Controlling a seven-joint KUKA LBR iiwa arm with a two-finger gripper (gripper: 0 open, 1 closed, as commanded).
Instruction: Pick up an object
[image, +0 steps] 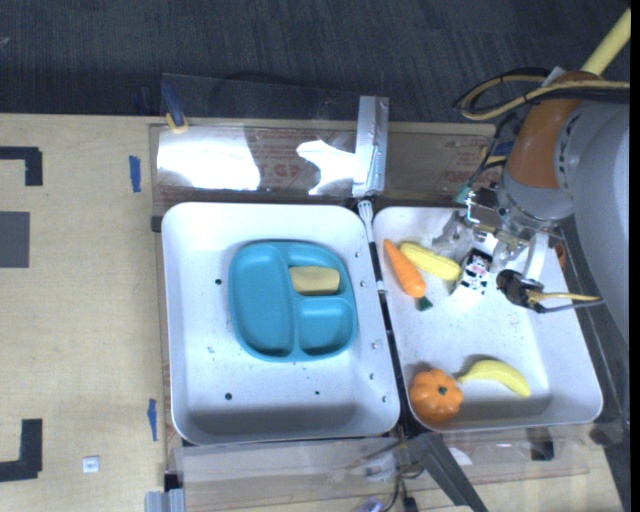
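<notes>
Your gripper (474, 262) hangs just right of the corn (430, 262), upper right of frame; I cannot tell its opening. Center over the corn before descending, clear of the carrot (404, 270).

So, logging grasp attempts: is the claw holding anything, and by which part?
Cannot be told. The claw sits low in the right bin beside the corn, but no object is visibly between its fingers.

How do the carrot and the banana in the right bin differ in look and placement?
The carrot is orange with a green stub end; the banana is plain yellow. The carrot is straight and tapered, the banana curved. The carrot lies near the bin's left wall beside a corn cob, close to the gripper; the banana lies at the near edge, touching an orange pumpkin. Both rest flat in the right bin.
</notes>
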